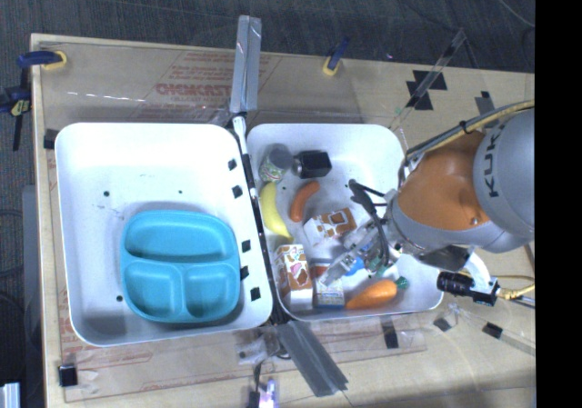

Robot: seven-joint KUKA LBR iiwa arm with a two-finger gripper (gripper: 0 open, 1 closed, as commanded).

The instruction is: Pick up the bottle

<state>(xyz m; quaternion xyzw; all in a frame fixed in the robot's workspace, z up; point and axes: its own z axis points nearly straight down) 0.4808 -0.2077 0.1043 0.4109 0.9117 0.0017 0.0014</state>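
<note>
The bottle (pixel 348 266) is a small clear one with a blue label. It lies on its side in the right bin (pixel 327 131), near the front wall, between a juice carton and an orange carrot. My gripper (pixel 371 243) reaches in from the right and hangs low just above the bottle's right end. The grey wrist and its orange band (pixel 438 194) cover the bin's right side. Whether the gripper touches the bottle cannot be made out.
The right bin also holds a banana (pixel 271 208), a red sausage (pixel 304 201), a carrot (pixel 371 294), a juice carton (pixel 293 272), a snack packet (pixel 332 224), a can (pixel 274 164) and a black block (pixel 313 162). A blue divided tray (pixel 182 265) lies in the left bin (pixel 136 138).
</note>
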